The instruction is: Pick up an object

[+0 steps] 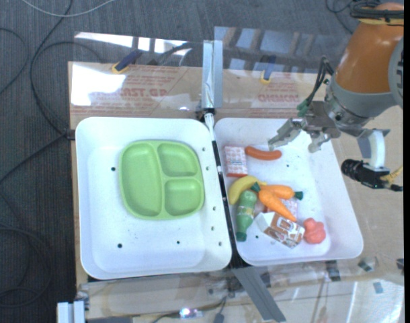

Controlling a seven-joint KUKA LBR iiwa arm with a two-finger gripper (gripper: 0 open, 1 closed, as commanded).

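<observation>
The gripper (300, 136) hangs with fingers spread and nothing between them over the right bin's (344, 210) far edge — poised just beside the toy sausage (263, 154), the likeliest pick, since the carrots (277, 198) and banana (240, 187) crowd together nearer the front.

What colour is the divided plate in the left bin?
Light green; the divided plate shows plainly in the camera view, lying in the left bin.

Green tray (161, 179) in white bin (97, 247); orange carrots (277, 198), yellow banana (240, 187), red sausage (263, 154), w/ orange-banded grey arm (370, 59).
</observation>
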